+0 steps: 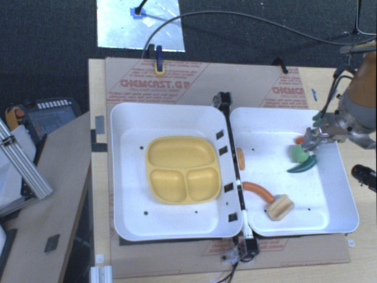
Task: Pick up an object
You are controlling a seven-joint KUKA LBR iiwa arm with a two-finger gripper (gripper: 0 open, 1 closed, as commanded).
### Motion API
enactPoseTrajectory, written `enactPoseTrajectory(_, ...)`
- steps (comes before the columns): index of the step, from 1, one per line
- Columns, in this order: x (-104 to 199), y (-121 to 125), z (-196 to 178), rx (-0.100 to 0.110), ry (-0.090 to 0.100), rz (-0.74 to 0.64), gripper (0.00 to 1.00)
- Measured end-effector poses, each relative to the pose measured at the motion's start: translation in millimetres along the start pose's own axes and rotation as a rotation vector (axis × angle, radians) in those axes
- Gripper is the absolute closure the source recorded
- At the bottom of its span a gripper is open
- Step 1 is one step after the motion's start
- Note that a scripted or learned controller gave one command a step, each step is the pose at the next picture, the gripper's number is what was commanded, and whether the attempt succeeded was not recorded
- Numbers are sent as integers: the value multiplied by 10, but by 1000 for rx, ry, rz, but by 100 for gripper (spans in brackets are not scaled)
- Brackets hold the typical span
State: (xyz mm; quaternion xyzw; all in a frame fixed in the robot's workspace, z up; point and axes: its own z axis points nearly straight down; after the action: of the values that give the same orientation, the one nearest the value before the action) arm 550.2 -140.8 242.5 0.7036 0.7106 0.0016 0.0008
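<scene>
We see gripper (310, 139) at right bin's (339, 217) 2 o'clock, over green toy (300, 154); open/closed can't tell.

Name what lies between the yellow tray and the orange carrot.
In the camera view, the bins' meeting walls separate the yellow tray from the orange carrot.

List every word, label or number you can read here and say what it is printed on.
"CHEMCAST G P": red print on the brown protective sheet under the bins, upper left.
"CHEMC...": the same red print at the sheet's upper right, slanted and cut off by the right bin; the rest is too blurred.
Nothing else legible.
</scene>
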Motion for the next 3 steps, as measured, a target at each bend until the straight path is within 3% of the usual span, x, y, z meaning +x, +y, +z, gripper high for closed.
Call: enactPoseTrajectory(3,1664,22,229,2,1,1,100)
